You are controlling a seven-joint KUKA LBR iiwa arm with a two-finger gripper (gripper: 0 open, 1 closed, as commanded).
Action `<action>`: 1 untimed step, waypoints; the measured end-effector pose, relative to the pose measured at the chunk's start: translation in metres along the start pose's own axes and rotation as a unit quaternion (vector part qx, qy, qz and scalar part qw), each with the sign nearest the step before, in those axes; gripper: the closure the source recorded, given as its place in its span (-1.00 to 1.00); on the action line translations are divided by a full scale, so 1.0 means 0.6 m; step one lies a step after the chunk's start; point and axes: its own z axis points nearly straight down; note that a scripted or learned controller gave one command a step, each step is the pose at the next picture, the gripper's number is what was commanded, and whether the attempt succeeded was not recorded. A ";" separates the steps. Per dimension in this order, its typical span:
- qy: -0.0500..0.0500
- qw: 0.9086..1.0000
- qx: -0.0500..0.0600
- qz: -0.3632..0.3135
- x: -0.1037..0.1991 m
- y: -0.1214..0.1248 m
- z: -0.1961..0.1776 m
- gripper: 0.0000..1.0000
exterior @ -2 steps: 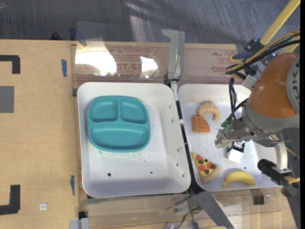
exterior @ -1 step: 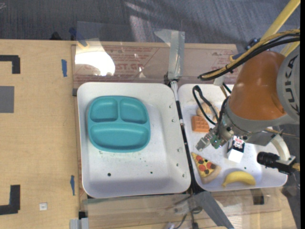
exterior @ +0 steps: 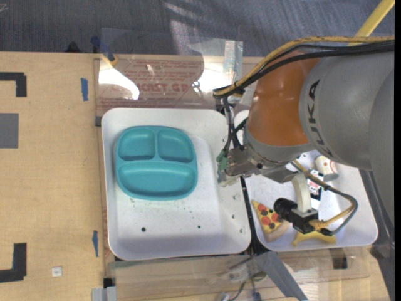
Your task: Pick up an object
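The gripper hangs at mid-frame over the ridge between the two bins; whether it is spread or pinching cannot be told. The nearest candidate, a pizza-slice toy, lies just below and right of it in the right bin, long axis running upper left to lower right.

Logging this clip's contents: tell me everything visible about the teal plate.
The teal plate is a rounded-rectangle divided dish, plastic-looking, with two small compartments toward the top of the view and one long one below. It lies flat and upright in the left white bin, nearer its far-left corner, apart from the gripper.
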 end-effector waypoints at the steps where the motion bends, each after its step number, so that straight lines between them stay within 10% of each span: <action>1: 0.000 0.975 0.003 0.223 -0.036 -0.042 0.074 1.00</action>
